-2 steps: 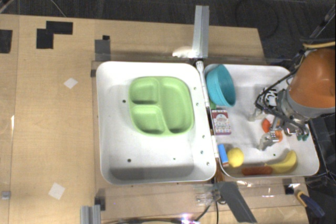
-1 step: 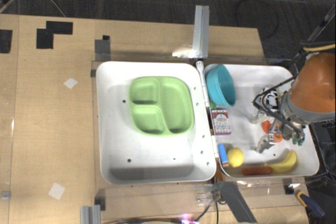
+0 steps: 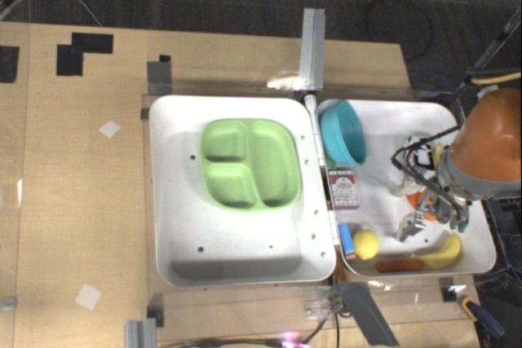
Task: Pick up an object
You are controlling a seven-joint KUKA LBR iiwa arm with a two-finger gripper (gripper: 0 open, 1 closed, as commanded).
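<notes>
My gripper (image 3: pixel 414 222) hangs low over the right bin (image 3: pixel 383 120), near its front right part. Just below it lie a yellow banana (image 3: pixel 440 251) and a reddish-brown sausage-shaped item (image 3: pixel 399 264). A yellow lemon (image 3: pixel 365 244) sits to the gripper's left, with a blue object (image 3: pixel 346 240) beside it. An orange piece (image 3: pixel 416 197) shows partly under the wrist. A small red and white carton (image 3: pixel 343 188) lies by the bin's left wall. A teal bowl (image 3: pixel 342 133) leans at the back left corner.
The left bin (image 3: pixel 175 175) holds a green divided plate (image 3: pixel 249 163). A metal post (image 3: pixel 312 49) stands behind the wall between the bins. The arm's orange band (image 3: pixel 489 144) covers the right bin's right side. Wooden bench surrounds both bins.
</notes>
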